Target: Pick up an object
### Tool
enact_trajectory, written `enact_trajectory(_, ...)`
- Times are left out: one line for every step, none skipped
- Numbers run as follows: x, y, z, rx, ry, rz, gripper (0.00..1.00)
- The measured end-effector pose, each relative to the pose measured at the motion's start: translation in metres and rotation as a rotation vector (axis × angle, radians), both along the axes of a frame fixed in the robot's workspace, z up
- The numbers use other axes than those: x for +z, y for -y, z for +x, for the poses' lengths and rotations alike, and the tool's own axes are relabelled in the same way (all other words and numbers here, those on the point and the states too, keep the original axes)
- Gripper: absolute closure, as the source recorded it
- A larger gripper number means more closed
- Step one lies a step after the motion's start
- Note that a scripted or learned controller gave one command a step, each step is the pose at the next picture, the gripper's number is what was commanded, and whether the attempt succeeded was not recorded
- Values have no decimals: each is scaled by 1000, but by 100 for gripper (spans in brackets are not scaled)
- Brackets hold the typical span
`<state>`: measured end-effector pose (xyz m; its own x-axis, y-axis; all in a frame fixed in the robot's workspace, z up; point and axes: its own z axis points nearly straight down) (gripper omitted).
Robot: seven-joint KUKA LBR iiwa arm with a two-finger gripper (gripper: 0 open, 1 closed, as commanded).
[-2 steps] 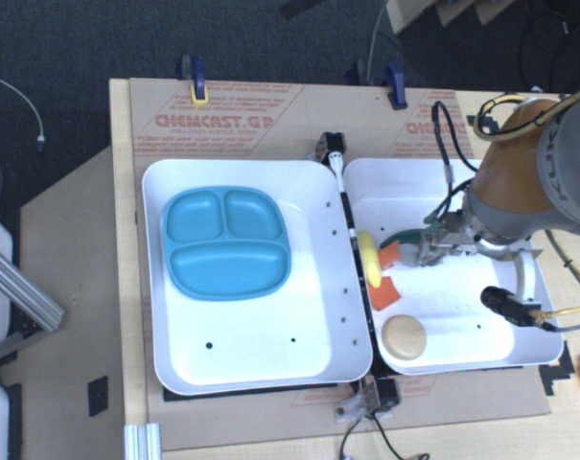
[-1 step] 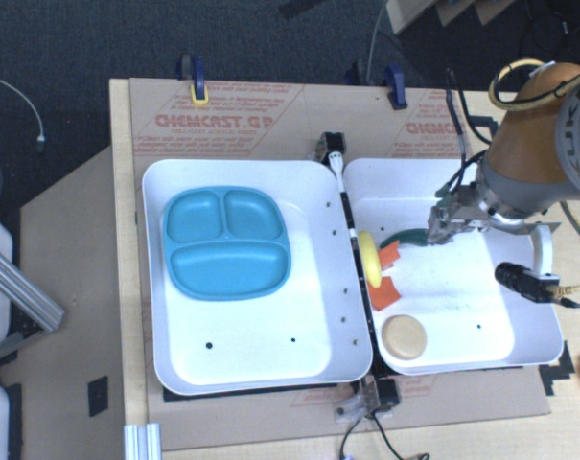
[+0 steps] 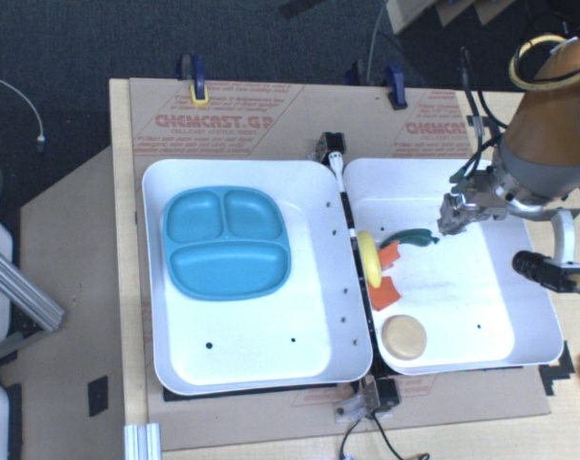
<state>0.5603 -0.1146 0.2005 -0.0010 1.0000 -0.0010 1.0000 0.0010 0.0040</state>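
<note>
Banana (image 3: 369, 259) lengthwise along right bin's (image 3: 491, 348) left wall

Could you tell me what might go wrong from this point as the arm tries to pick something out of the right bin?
1. The banana, orange pieces and green item lie bunched against the right bin's left wall, so a grasp may catch two things or hit the wall.
2. The tool hovers right of that cluster, over bare floor; closing here would likely grab nothing.
3. The tan round object looks flat and may slip.
</note>
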Motion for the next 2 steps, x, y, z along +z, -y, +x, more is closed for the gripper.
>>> enact_trajectory(31,0,1,0,-1,0,100)
enact_trajectory(24,-62,12,6,-4,2,100)
